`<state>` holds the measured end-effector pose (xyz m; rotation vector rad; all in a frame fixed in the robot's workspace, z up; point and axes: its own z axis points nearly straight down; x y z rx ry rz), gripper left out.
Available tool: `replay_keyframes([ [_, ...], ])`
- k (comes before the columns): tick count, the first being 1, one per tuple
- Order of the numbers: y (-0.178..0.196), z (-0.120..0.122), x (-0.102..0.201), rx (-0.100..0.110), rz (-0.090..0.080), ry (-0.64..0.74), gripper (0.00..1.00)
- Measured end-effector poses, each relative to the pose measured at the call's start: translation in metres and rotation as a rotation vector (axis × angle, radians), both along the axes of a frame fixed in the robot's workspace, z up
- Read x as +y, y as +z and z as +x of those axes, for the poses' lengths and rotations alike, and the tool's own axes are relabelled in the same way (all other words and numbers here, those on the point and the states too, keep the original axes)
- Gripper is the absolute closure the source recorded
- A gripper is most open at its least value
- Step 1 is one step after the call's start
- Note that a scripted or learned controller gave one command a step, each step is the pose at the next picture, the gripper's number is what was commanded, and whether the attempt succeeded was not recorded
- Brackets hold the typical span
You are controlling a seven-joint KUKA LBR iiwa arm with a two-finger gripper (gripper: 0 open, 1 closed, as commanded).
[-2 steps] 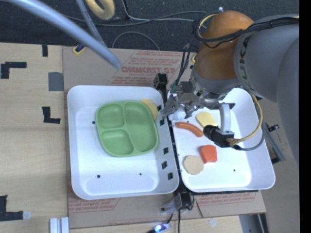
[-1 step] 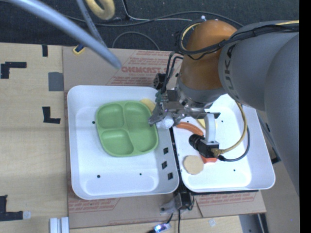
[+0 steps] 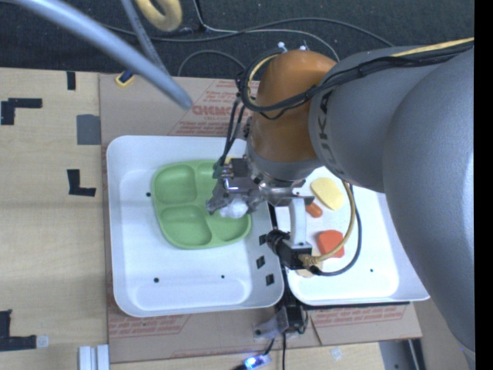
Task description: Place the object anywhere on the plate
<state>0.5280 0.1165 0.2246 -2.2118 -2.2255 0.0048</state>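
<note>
Gripper [image 3: 228,200] low over right side of green plate [image 3: 181,203] in left bin [image 3: 131,276]. Small white object [image 3: 233,211] at fingertips, resting on plate's right compartment; grip state unreadable, cannot tell. Likely light, smooth, possibly slippery. Best pinched across its middle.

We have one camera, fixed above the counter [image 3: 46,206], and it looks down at a slant. It takes in both white bins, the left bin [image 3: 131,276] and the right bin [image 3: 370,284], side by side. The arm [image 3: 400,114] enters from the right and stands very near the lens, so it covers much of the frame.
</note>
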Motion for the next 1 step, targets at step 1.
replay_keyframes([
  [1, 0.0008, 0.001, -0.0029, -0.002, -0.001, -0.004, 0.0],
])
